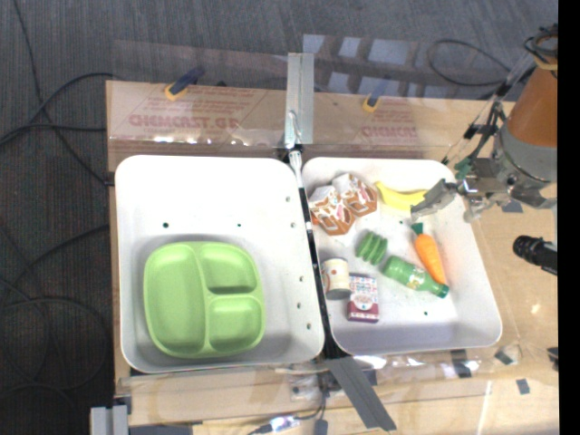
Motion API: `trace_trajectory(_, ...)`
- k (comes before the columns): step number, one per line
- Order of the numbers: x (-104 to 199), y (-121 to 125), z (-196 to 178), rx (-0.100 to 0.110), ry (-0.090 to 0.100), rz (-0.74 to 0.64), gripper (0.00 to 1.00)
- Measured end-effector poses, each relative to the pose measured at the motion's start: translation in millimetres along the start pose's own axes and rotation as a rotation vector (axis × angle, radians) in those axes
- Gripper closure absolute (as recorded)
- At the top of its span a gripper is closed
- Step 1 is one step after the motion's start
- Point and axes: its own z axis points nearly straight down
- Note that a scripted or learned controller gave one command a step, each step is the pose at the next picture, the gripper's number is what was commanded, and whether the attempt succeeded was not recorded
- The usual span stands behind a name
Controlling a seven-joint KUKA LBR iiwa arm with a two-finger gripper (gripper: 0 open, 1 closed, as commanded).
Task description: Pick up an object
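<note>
Cannot tell jaw state on grey two-finger gripper (433,202), hovering near right bin's (476,311) far right edge over orange plastic carrot (430,255). Better to descend straight, straddling carrot's width, clear of yellow banana (399,194).

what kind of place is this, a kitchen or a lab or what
Most likely a robotics lab bench, not a kitchen: two white bins taped to a board, toy food such as a carrot and a banana, loose cables on grey carpet, and a robot arm's tool reaching in.

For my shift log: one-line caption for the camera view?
Gripper poised over right bin near banana and carrot; green tray in left bin.
</note>
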Motion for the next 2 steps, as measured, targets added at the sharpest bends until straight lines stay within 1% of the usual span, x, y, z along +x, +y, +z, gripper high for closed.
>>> trace_trajectory(1, -46.6, 6.5, 152.1, -0.005, 0.004, -0.084, 0.00)
trace_trajectory(2, -46.7, 20.2, 163.3, -0.012, 0.007, -0.139, 0.00)
